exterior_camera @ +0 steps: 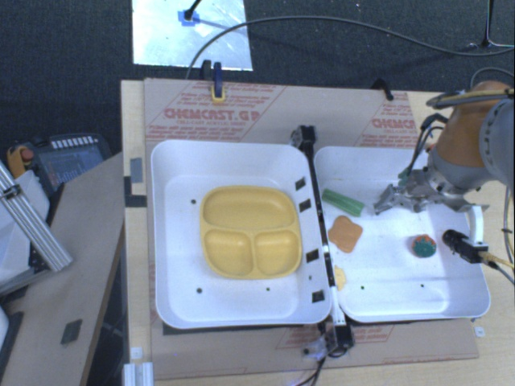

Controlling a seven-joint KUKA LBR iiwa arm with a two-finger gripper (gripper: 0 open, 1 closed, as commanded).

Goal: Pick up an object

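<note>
Gripper: my gripper [396,198] hangs over the right bin [451,300], toward 12 o'clock of its floor. From this slant I cannot tell whether it is apart or together, and I see nothing clamped in it.
Green stick: the green stick [344,202] lies at 9 o'clock from me, near, close to the divider [318,215] between the bins.
Orange piece: the orange piece [345,233] lies flat at 8 o'clock, just beside the green stick.
Ball: a small green-and-red ball [424,245] sits at 5 o'clock, apart from the other things.
Scrap: a pale scrap [339,277] rests at 7 o'clock against the divider, too small to name.
Left bin: the left bin [173,296] carries a yellow tray [249,232], well apart at 9 o'clock.
Likely target: I judge the green stick or the ball, as both are close to me.
Risk, ball: it looks round, so an off-centre close could squeeze it out sideways and send it rolling.
Risk, orange piece: it looks thin and flat, so I might scrape the floor and close on nothing.
Risk, green stick: closing along its length instead of across would miss it, and a nudge could push it against the divider, where I judge there is little room to straddle it.
Risk, unknown state: descending while together would only press the thing down.
</note>
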